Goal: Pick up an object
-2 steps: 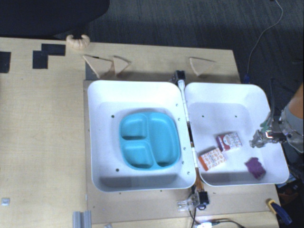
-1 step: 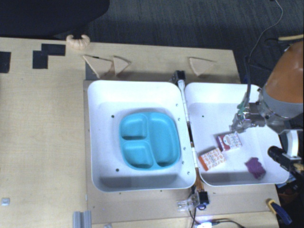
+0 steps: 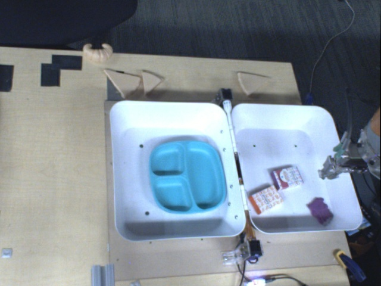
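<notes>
The right bin [image 3: 280, 121] holds three small things. A maroon and white carton [image 3: 287, 177] lies near its middle. An orange and white box [image 3: 266, 199] lies just to the carton's lower left. A purple lump [image 3: 319, 210] sits by the bin's front right corner. My gripper [image 3: 332, 165] hangs over the bin's right rim, to the right of the carton and above the purple lump, apart from both. Nothing shows in its grasp.
The left bin [image 3: 128, 159] carries a blue divided plate [image 3: 187, 175] at its centre. A ridge [image 3: 233, 154] separates the two bins. Wooden bench surface [image 3: 53, 177] spreads out to the left. Cables and a connector [image 3: 247, 252] lie at the bins' front edge.
</notes>
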### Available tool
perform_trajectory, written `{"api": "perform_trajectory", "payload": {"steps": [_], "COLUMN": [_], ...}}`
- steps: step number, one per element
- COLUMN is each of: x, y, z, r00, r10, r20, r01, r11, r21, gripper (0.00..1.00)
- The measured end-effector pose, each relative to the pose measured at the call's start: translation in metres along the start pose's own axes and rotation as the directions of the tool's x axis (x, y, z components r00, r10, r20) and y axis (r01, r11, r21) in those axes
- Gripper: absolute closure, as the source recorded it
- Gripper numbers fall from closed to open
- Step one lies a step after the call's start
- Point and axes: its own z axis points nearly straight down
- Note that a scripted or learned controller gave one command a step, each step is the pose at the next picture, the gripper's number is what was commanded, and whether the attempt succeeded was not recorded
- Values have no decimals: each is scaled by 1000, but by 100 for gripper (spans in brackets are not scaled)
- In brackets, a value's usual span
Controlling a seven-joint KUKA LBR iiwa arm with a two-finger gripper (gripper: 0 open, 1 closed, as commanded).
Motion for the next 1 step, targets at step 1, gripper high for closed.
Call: {"api": "perform_trajectory", "payload": {"steps": [1], "x": [57], "y": [28], "z": [-10], "r00": [1000], "r10": [-2], "r20": [-3], "r01": [2], "r11": [1000], "r21": [0], "gripper": [100]}}
